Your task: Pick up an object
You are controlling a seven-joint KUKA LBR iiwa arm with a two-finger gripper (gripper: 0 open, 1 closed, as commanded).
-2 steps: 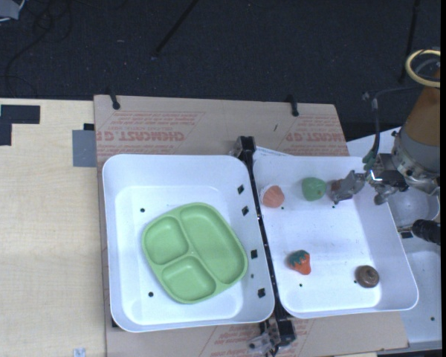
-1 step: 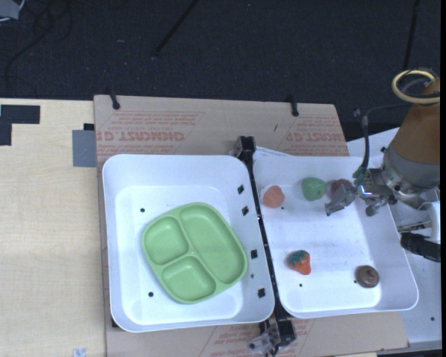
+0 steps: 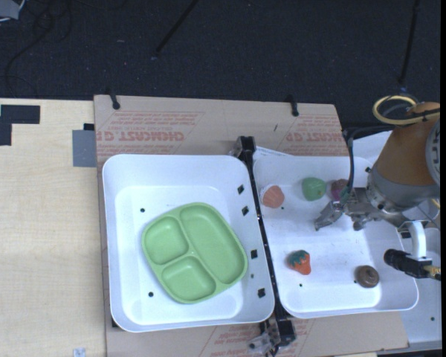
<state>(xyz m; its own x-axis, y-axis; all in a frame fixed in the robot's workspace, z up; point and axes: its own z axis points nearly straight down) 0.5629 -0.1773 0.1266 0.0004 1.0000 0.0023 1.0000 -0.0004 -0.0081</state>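
Gripper (image 3: 334, 216) hovers low in right bin (image 3: 334, 303), finger state unclear, near green object (image 3: 313, 188). Strawberry toy (image 3: 300, 261) lies apart. Cardboard (image 3: 208, 129) print reads "CHEMCAST GP", upside down.

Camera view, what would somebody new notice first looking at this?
Probably the light green divided plate, which lies alone in the left bin. Next, the grey arm coming in from the right, its gripper low over the right bin among small scattered things: a green ball, a peach-coloured piece, a red and green toy and a brown ring.
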